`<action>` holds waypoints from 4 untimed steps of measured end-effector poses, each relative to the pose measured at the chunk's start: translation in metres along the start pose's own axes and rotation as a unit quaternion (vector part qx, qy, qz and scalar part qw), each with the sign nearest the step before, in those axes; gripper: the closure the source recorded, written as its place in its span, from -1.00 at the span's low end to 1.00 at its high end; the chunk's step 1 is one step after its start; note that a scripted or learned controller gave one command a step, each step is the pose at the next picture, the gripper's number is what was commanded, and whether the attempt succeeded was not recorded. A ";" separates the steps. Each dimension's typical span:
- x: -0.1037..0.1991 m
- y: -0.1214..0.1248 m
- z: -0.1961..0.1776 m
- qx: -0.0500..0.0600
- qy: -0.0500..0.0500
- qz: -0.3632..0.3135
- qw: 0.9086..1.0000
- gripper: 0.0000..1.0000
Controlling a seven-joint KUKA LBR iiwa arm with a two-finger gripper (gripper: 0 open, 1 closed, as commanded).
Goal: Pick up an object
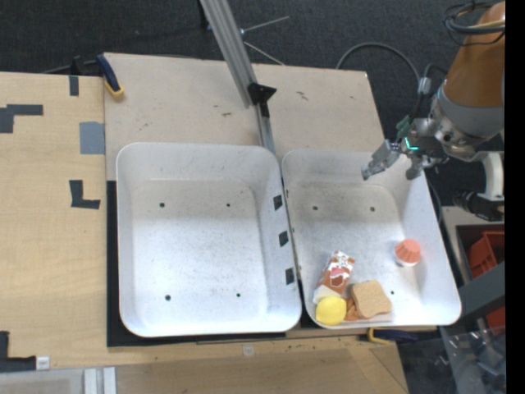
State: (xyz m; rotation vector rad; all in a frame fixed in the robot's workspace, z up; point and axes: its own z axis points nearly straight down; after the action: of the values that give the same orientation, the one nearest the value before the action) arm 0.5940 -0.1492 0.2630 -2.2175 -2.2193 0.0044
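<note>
The right bin (344, 195) holds a cluster at its near edge: a yellow ball (330, 310), a tan slice of bread (371, 299) and a red-and-white packet (336, 271). An orange and white piece (408, 253) lies apart by the right wall. My gripper (396, 162) hangs over the bin's far right corner, well away from the objects. Its fingers are spread, with nothing between them.
The left bin (197, 236) sits beside the right one. A slanted metal pole (234, 48) rises from the divider between the bins at the back. A cable (369, 56) loops on the bench behind the right bin. A blue and yellow clamp (109, 74) lies at far left.
</note>
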 end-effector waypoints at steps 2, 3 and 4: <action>-0.002 0.001 0.042 0.000 -0.001 0.000 1.000 -1.00; 0.002 0.004 0.105 0.002 0.000 0.000 1.000 -1.00; 0.009 0.000 0.169 0.002 0.000 0.000 1.000 -1.00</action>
State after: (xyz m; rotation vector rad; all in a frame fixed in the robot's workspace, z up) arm 0.5936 -0.1401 0.0943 -2.2146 -2.2185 0.0086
